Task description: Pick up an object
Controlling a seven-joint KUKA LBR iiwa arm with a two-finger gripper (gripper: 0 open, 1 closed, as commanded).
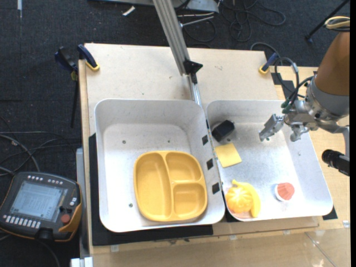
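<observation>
Beige bench [139,71], two white bins [111,121] — dark carpet [39,15], cables.

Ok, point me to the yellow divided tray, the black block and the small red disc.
yellow divided tray [169,185]: camera view, on the ridge where its three compartments meet.
black block [223,130]: camera view, middle of its top face.
small red disc [285,191]: camera view, centre of its red face.

dark carpet floor [39,110] (cables [245,15] strewn) around a pale bench [139,74].
</observation>
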